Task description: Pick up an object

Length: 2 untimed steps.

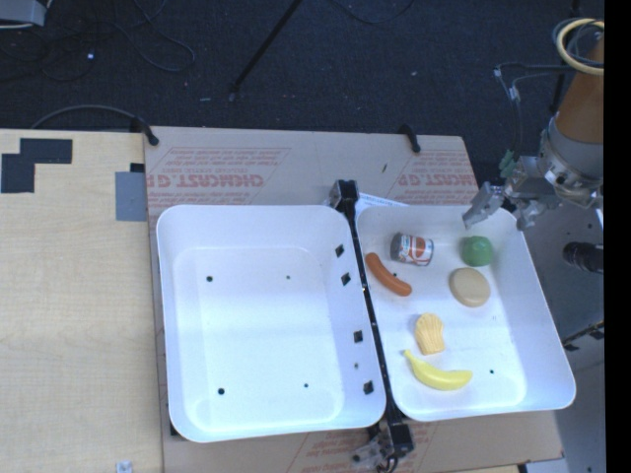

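Observation:
The right bin [537,363] holds several small items. A silver and red can [411,249] lies on its side near the far edge. Next to it rest an orange-red sausage [387,274] and a green ball [477,250]. A tan oval piece [470,287] lies just in front of the ball. Nearer the front are a yellow ridged piece [429,334] and a banana [438,373]. My gripper [505,210] hangs over the bin's far right corner, just above and behind the green ball, open, with nothing between its fingers.
The left bin [177,264] stands beside the right one, with a black clip strip [357,304] along their shared rims. Both rest on brown cardboard [256,166] over a wooden bench. Cables run across the dark floor behind.

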Available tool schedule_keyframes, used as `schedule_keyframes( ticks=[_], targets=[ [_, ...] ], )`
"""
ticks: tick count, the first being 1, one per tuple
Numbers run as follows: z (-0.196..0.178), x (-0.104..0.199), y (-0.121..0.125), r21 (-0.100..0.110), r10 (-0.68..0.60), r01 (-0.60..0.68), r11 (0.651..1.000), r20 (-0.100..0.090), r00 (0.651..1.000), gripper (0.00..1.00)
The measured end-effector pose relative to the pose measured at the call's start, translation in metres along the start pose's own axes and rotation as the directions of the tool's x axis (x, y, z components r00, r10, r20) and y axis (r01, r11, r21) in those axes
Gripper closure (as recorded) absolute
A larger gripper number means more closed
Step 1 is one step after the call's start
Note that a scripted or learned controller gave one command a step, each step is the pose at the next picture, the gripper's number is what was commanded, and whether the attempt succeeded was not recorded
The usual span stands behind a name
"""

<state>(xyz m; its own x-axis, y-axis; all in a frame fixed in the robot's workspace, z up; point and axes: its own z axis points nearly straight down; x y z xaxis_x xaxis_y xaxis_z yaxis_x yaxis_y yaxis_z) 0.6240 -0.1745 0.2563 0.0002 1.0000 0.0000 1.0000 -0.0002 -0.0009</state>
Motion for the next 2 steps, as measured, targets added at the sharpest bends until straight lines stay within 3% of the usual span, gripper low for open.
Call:
schedule_keyframes(
  ticks=[1,2],
  targets=[
    [0.146,0.026,0.018,0.009,-0.003,0.003,1.000,-0.003,1.000,0.00],
    [0.171,0.052,-0.055,0.008,0.003,-0.003,1.000,-0.003,1.000,0.00]
  ],
)
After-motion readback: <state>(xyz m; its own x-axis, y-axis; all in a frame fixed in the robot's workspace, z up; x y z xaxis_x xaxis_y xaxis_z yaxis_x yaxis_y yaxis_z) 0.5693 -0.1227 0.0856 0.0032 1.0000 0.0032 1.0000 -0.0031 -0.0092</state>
